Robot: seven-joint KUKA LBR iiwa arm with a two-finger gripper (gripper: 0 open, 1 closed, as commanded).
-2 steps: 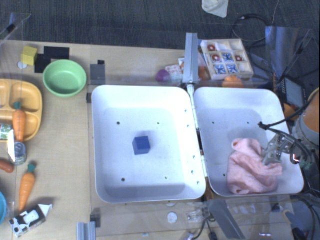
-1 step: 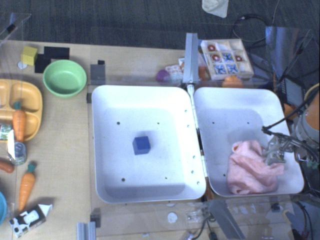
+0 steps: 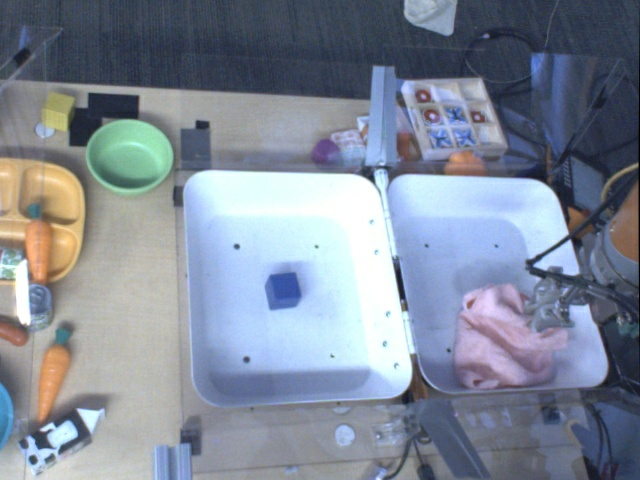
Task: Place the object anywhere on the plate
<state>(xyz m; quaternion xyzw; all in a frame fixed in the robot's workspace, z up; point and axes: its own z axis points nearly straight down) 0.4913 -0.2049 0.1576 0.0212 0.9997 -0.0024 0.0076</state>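
Note:
A small blue cube lies near the middle of the left white bin. A crumpled pink cloth lies in the near right part of the right white bin. My gripper reaches in from the right and hangs at the cloth's upper right edge, right over or against the fabric; whether it touches is unclear. A yellow divided plate sits on the bench at the far left, with a toy carrot on it.
On the bench left of the bins are a green bowl, a yellow block, a second toy carrot and a cow-patterned carton. Behind the bins sit a tic-tac-toe board and a purple toy.

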